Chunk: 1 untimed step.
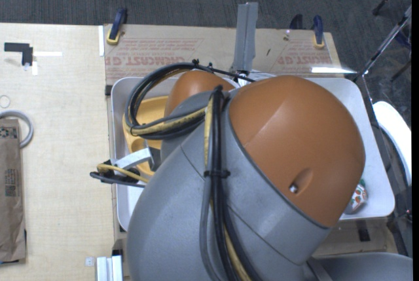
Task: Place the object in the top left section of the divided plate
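The grey and orange arm [262,168] covers most of the camera view and reaches over the left bin [116,142]. A yellow divided plate [145,117] lies in that bin, and only its left edge shows past the arm and its black cables. The gripper itself is hidden under the arm. A small object with red, green and white marks [358,198] peeks out at the right bin's near right side.
The right bin's white rim [374,142] shows at the right. A cardboard sheet [196,50] held by clamps lies behind the bins. On the wooden bench at the left lie a brown packet [10,188] and a grey ring [23,126].
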### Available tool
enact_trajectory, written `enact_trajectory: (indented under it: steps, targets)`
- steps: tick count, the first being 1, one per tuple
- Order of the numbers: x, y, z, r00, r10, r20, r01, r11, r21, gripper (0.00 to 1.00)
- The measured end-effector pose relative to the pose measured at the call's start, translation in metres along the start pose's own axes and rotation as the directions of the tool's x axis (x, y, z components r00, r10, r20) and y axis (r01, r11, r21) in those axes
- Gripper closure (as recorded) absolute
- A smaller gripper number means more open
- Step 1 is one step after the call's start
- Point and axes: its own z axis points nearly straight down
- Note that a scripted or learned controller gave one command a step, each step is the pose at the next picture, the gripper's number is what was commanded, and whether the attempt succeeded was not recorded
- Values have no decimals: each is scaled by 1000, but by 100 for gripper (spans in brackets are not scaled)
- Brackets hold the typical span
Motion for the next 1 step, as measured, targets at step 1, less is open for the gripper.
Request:
enact_trajectory:
  steps: [1]
  targets:
    - [-23,54,-3,1000,-5,-12,5,1000,-1,100]
